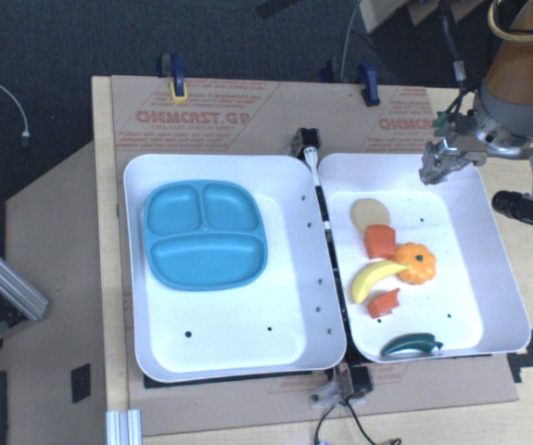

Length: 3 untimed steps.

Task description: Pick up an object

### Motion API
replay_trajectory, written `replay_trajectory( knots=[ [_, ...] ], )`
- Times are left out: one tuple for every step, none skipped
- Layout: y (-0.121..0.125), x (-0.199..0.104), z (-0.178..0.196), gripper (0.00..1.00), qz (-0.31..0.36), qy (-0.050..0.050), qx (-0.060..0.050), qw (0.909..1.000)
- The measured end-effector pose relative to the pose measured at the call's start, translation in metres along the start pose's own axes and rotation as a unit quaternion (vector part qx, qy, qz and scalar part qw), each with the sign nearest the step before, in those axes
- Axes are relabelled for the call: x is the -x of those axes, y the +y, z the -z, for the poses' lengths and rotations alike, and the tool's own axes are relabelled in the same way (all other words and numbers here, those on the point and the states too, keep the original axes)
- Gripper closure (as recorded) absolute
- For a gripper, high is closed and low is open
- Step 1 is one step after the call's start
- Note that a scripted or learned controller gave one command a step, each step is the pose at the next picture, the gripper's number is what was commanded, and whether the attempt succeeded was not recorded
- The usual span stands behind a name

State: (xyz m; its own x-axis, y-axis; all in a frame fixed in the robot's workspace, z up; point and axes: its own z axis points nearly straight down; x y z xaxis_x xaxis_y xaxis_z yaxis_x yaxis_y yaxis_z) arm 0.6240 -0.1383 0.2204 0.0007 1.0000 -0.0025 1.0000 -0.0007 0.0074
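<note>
Grey arm reaching in from the right, end effector (444,162) poised over the right bin's (488,248) far corner, grip state unclear, banana (374,278) well apart

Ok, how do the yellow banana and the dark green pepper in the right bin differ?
The yellow banana is larger and pale; the dark green pepper is smaller and dark. The banana lies mid-bin touching the orange pumpkin; the pepper lies alone at the near rim. Both are curved.

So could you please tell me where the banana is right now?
The banana lies in the right bin, near its middle, touching the orange pumpkin-like toy on its right, just below the red block.
</note>
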Motion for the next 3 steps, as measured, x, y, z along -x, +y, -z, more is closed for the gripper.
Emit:
replay_trajectory(
  knots=[
    [0.002, 0.0, 0.054, 1.0, 0.001, 0.0, 0.001, 1.0],
    [-0.003, -0.046, 0.048, 1.0, 0.003, 0.002, -0.005, 1.0],
    [-0.028, -0.093, 0.044, 1.0, 0.003, 0.003, -0.005, 1.0]
  ],
)
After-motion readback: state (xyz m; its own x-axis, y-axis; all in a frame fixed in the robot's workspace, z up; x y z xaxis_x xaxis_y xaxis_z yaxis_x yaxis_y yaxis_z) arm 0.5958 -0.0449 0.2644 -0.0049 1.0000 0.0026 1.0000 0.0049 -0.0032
